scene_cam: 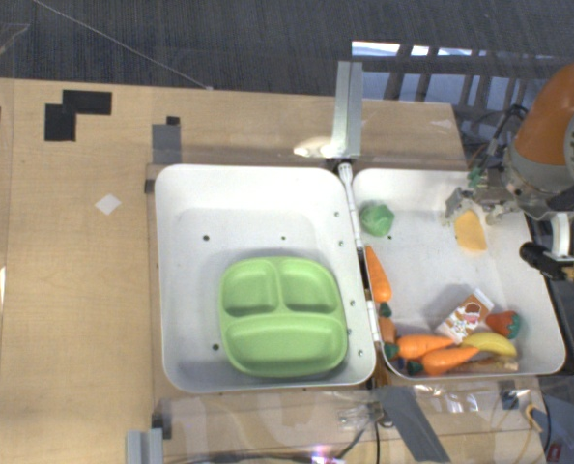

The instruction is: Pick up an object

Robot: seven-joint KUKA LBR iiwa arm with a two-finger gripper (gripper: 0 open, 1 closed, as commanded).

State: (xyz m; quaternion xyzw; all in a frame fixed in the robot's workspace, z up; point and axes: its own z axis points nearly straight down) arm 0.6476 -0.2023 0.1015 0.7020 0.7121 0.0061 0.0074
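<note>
The arm point(558, 129) comes in at the right edge of the frame, and its tool point(482, 201) hangs over the upper right part of the right bin point(422, 187). A pale yellow block point(472, 231) sits just below the tool, touching or nearly touching its tips; whether it is gripped cannot be told, nor how far the tool is open.

A green ball point(376, 218) lies near the bin's upper left corner. Carrots point(432, 346), a banana point(490, 343) and a small printed packet point(464, 319) crowd the lower part. The left bin point(186, 211) on the counter point(65, 288) holds a green divided plate point(283, 315).
</note>
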